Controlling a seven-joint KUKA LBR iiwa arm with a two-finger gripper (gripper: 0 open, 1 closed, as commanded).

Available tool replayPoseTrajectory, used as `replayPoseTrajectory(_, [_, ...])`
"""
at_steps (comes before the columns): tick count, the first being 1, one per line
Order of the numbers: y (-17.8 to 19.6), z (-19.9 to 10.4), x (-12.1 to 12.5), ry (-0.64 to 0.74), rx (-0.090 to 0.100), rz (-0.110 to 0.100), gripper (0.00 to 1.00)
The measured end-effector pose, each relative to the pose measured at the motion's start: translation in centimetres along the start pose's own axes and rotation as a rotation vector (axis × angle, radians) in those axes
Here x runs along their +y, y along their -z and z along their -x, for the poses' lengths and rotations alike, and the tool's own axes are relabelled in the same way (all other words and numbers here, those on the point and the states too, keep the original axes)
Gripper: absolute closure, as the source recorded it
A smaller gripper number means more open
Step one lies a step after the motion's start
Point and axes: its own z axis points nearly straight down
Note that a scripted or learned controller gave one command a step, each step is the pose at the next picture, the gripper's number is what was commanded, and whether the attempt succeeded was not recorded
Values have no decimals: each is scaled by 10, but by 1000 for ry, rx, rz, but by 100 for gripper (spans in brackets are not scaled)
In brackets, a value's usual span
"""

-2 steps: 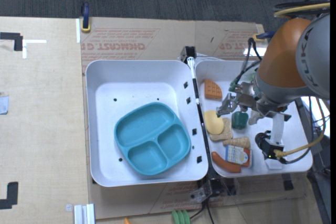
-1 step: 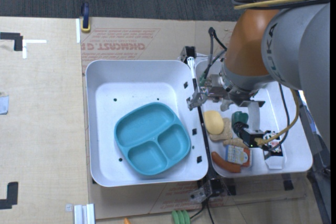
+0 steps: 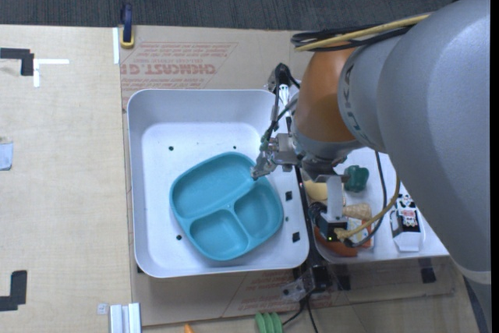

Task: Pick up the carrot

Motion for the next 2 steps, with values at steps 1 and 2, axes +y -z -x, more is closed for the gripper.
replayPoseTrajectory(1, [9,20,2,-18,-30,-2,100])
replayPoseTrajectory(2, [61,51,-57,227,22,-14,100])
